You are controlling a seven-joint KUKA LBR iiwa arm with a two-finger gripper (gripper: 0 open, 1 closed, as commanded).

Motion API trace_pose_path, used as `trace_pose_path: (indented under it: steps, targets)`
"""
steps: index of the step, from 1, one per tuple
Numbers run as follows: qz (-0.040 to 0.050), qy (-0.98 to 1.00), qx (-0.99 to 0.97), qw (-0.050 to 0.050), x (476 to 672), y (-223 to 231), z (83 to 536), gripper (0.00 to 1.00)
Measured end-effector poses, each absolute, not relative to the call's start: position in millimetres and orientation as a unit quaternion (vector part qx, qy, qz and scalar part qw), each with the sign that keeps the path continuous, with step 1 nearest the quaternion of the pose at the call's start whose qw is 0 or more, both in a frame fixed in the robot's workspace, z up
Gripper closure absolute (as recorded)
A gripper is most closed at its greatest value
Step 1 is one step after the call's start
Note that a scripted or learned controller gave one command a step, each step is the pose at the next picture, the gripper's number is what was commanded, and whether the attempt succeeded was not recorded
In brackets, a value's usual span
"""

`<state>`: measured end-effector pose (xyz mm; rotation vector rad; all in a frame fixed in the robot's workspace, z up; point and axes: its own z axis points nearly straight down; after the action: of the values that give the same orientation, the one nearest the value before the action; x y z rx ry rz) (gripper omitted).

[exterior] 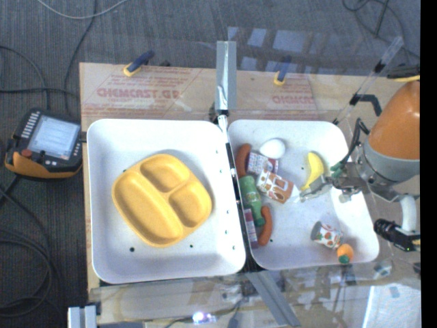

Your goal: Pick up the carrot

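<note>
Small orange carrot with green top [265, 224] lies in the right white bin [355, 142], by its left wall, untouched.

Carrot sits lengthwise beside a green bottle-shaped item [250, 191], with a reddish-brown sausage piece [244, 158] further up the same wall. Up from it: a red-and-white printed carton [275, 185] and a white egg [272, 147]. Mid-bin: a yellow banana [313, 168]. Near the bottom right corner: a small grey cup with red print [326, 234] and a little orange-and-green fruit [345, 253]. The two-finger gripper [315, 190] hangs over the bin's right half, just below the banana and well apart from the carrot; its state can't be told at this resolution, and nothing is visibly held. Grey arm with orange band [396, 132] comes in from the right. Left white bin [102, 251] holds a yellow divided plastic tray [162, 198].
</note>
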<state>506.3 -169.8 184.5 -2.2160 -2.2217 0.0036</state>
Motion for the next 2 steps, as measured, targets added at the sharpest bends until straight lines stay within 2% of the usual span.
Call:
trace_pose_path:
  steps: [1, 2]
  targets:
    - [-0.0031, -0.739, -0.673, -0.006, 492.3, -116.1, 104.5, 0.00]
    - [0.0014, -0.729, -0.684, 0.001, 544.6, -172.1, 102.1, 0.00]
